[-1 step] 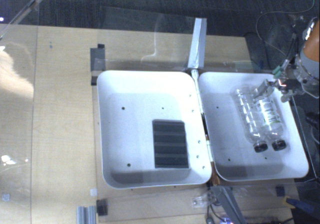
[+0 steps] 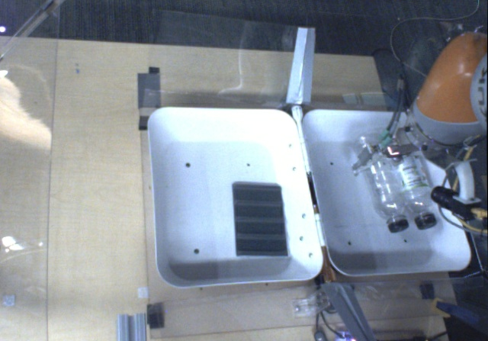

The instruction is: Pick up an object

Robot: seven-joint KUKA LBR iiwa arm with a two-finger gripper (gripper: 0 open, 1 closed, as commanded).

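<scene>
Two clear plastic bottles with dark caps lie side by side in the right bin, caps pointing toward the front. My gripper hangs at the bottles' far end, just above or touching them, under the grey arm with its orange band. A black ribbed rectangular block lies flat in the left bin, near its front middle.
The two white bins meet along a raised rim in the middle. A clear upright panel stands behind the bins. Cables hang by the arm at the right bin's right side.
</scene>
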